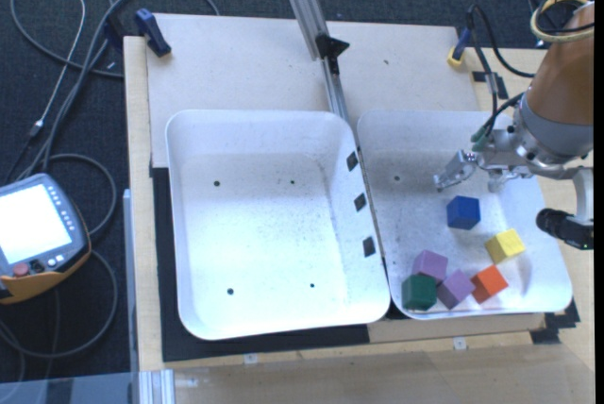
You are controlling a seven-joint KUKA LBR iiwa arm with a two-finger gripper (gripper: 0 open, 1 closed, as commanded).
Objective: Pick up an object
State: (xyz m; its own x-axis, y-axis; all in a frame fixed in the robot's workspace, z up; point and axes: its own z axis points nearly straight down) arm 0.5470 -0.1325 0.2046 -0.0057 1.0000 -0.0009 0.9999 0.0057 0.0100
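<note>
The gripper (460,170) hovers at right of frame, just above the blue cube (463,211); jaws seemingly apart, holding nothing.

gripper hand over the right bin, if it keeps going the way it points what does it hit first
The hand points left and down from the wrist, so it would probably meet the bare floor of the right bin first. The blue cube sits just below that line; depth is hard to judge from this slant.

Even, bright overhead light, soft shadows, mild glare on the white bins (189,147), slightly grainy.
</note>
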